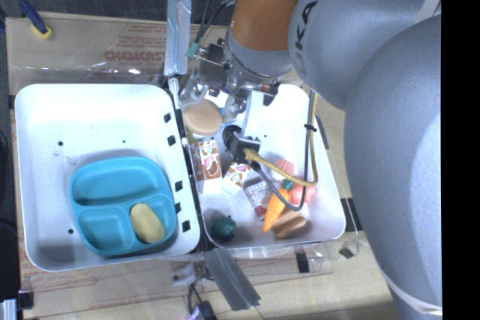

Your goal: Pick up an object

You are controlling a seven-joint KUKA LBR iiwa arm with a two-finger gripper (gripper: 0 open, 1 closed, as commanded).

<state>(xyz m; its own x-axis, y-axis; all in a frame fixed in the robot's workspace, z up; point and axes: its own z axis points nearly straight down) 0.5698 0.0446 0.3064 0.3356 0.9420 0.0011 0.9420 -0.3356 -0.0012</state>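
The grey arm [375, 86] with its orange band filled the right of the view, reaching in and down over the right bin [330, 225]. Beneath it the counter [90, 41] carried two shallow white bins side by side. The left bin [45, 124] held a blue divided tray [112, 191], and a yellowish potato-like piece [148, 222] lay in the tray's lower right compartment.

The tool [225, 97] hung low at the upper left corner of the right bin, close to the wall between the bins. Whether it was apart or together could not be told, since the wrist and cabling hid its tips.

Just below the tool sat a round tan disc-like object [203, 118], the likeliest thing to be picked, touching or nearly touching the dividing wall. Further down lay small printed packets [208, 159], and in the lower right of that bin a cluster of an orange carrot-like piece [274, 211], a pink item [296, 193] and a brown bun-like piece [289, 224], crowded together. A small dark green ball [222, 226] sat apart near the bottom edge.

To do the step well, I judged the tool should centre over one object and straddle it squarely. The disc's closeness to the wall left little room on that side, so a finger might strike the rim. The green ball, standing clear of its neighbours, looked an easier target.
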